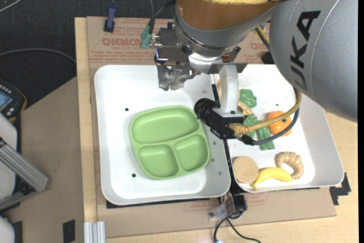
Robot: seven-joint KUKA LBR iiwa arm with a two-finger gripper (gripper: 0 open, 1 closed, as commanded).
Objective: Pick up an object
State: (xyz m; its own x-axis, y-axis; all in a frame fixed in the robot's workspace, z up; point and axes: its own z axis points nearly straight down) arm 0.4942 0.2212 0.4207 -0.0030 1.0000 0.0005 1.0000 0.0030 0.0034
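The gripper [170, 81] hangs at the left bin's [108, 122] far edge, finger state impossible to tell. The likeliest target, the green divided tray [168, 142], lies mid-bin; the reach comes next.

The scene is viewed from one fixed camera set above the counter [85, 99], angled down on two shallow white plastic bins [108, 122] (side by side), close enough that the grey arm [318, 37] looms large.
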